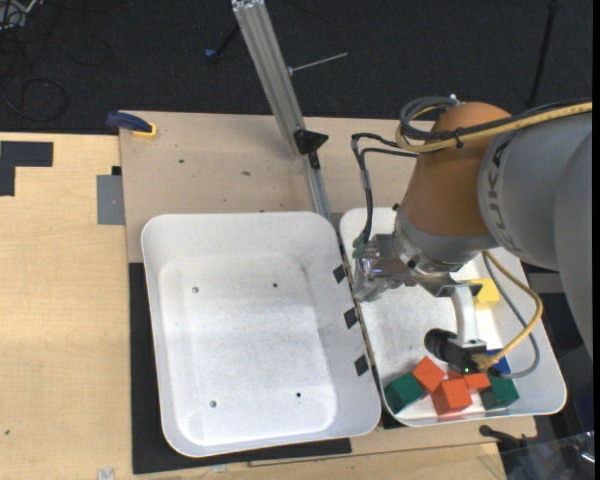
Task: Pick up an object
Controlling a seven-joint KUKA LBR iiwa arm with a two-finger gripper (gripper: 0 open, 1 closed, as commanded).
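Gripper [373,268] (mostly hidden by the arm [450,193]) hangs over right bin [400,334].

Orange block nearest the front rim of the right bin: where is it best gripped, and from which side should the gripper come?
Probably from straight above, closing on two opposite flat side faces of the orange block. Its top lies open, while a green block and a darker green block crowd its flanks, so a sideways approach looks blocked.

Two white bins [170,268] [400,333]; two green blocks [405,391] [500,397]; at least two orange blocks [429,373] [453,397]; one yellow block [487,293]; one blue block [500,366].
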